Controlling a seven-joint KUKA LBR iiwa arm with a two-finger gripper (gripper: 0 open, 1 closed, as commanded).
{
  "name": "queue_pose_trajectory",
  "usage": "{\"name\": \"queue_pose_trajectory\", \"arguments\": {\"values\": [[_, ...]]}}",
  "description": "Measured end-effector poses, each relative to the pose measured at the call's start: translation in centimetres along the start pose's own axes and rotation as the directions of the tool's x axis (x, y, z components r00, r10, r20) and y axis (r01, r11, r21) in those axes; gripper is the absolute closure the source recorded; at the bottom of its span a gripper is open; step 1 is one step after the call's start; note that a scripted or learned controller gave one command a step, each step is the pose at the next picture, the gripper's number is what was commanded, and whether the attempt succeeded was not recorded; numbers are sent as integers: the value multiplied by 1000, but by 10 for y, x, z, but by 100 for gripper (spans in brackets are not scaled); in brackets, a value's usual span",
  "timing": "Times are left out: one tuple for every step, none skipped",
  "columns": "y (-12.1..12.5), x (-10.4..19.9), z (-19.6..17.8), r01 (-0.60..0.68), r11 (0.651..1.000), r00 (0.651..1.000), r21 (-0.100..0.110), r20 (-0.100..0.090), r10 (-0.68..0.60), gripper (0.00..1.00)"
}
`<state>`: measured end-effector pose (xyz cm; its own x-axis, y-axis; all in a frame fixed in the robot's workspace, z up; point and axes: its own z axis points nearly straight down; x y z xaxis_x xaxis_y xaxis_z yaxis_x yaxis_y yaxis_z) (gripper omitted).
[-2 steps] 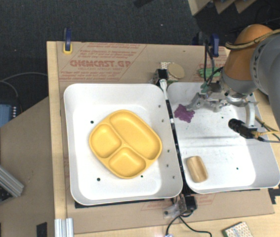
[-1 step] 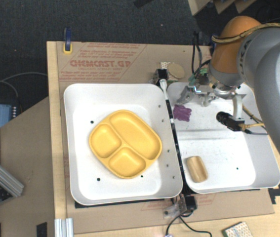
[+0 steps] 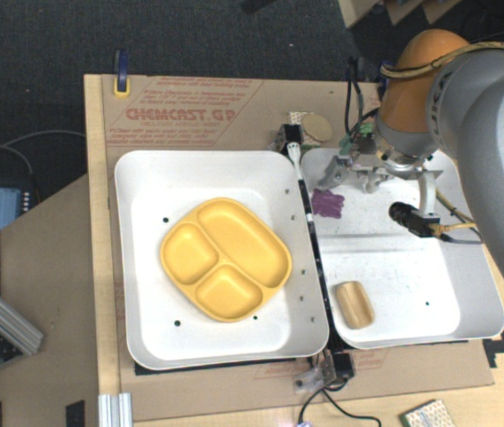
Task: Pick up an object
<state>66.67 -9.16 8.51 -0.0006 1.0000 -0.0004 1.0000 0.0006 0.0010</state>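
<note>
The grey arm's two-finger gripper (image 3: 358, 173) hangs over the small purple crumpled object (image 3: 327, 204) in the right white bin (image 3: 465, 323), apparently lining up a grasp, finger state unclear.

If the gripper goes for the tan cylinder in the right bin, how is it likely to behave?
The tan cylinder lies on its side on the smooth floor of the right bin, so a nudge across its axis would probably make it roll. It looks rigid, like wood or cork, and probably light. Its rounded flanks may slip from fingers closing off-centre.
</note>
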Motion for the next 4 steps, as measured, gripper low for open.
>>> {"name": "queue_pose_trajectory", "arguments": {"values": [[0, 0, 0, 1, 1000, 1000, 0, 0, -1, 0], [0, 0, 0, 1, 1000, 1000, 0, 0, -1, 0], [0, 0, 0, 0, 1000, 1000, 0, 0, 0, 0], [0, 0, 0, 1, 1000, 1000, 1, 0, -1, 0]]}}
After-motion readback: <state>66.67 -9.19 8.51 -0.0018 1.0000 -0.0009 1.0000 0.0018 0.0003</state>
